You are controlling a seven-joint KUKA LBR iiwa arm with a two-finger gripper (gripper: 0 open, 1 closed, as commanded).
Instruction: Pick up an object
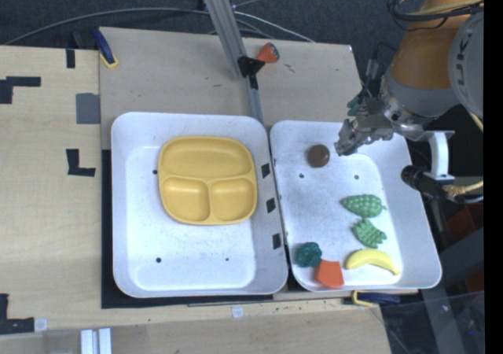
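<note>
My gripper point(346, 145) hangs over the far part of the right bin point(393, 164), just right of a small brown round object point(317, 156) that lies on the bin floor. Nothing shows between its fingers. Lower in the same bin lie two green leafy pieces point(362, 204) point(368, 232), a yellow banana point(372, 261), a dark green broccoli point(307, 253) and an orange block point(330, 274). The grey arm with its orange band point(428, 46) comes in from the upper right.
The left bin point(134, 211) holds a yellow divided plate point(208, 179). A grey pole point(224, 14) with a black clamp and an orange-red tip point(269, 52) stands behind the bins. The bench is wooden, with black tape marks on the left.
</note>
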